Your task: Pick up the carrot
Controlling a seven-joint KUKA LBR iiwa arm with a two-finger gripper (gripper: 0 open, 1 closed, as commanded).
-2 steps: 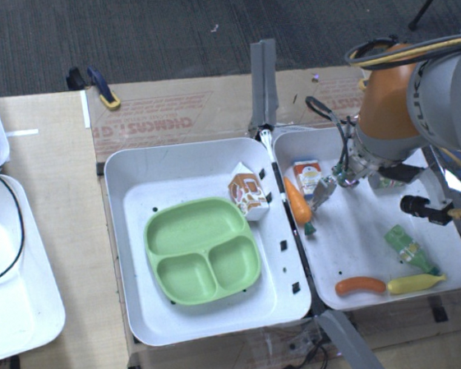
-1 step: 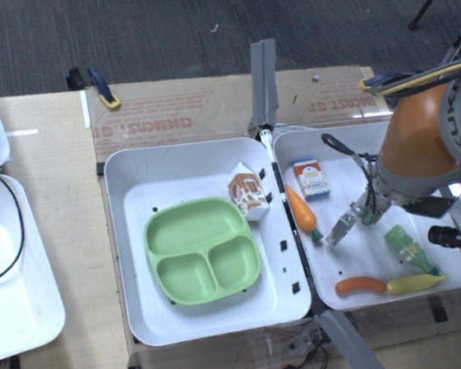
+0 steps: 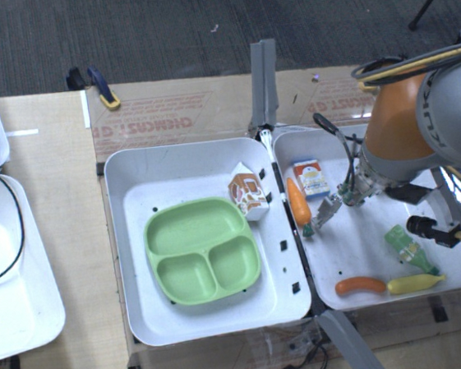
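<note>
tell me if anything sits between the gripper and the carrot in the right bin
Nothing visible does. The gripper hangs just right of the carrot, which lies along the right bin's left wall. The small carton sits up and to the right of the carrot, beside the path rather than in it.

Single fixed overhead cam, slanted down on both bins point(image 3: 120, 233), mid-range; arm point(image 3: 421, 116) enters from frame right.

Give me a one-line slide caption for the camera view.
KUKA arm's tool beside the carrot at the right bin's left wall; green tray in left bin.
</note>
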